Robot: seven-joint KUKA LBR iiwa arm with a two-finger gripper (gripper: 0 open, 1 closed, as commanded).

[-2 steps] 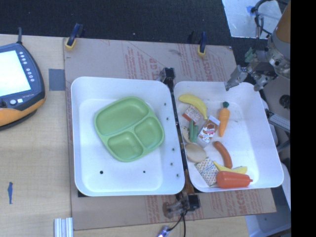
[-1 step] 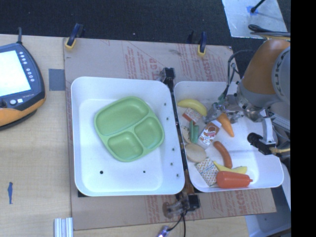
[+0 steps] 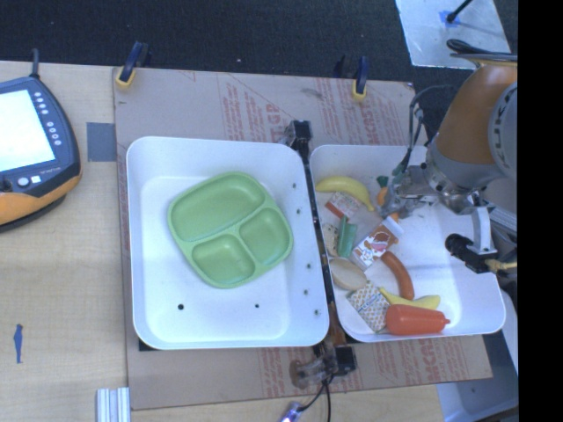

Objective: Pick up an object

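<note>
The right bin (image 3: 466, 301) holds several toy foods. A yellow banana (image 3: 345, 185) lies at its far left, with a red and white packet (image 3: 345, 206) and a green piece (image 3: 347, 236) below it. A small red and white bottle (image 3: 376, 245), a red sausage (image 3: 398, 275), a beige round piece (image 3: 347, 276), a checkered wafer (image 3: 369, 307) and a red-orange pepper (image 3: 414, 321) lie toward the near side. My gripper (image 3: 400, 197) hangs low over the bin's far middle, just right of the banana and above the bottle. Something small and orange (image 3: 382, 199) sits at its left side.
The left bin (image 3: 149, 315) bears a green divided plate (image 3: 230, 229). A tablet-like pendant (image 3: 31, 148) lies on the bench at far left. Clamps (image 3: 360, 77) hold the cardboard sheet under the bins. A black bracket (image 3: 302, 134) sits between the bins at the far side.
</note>
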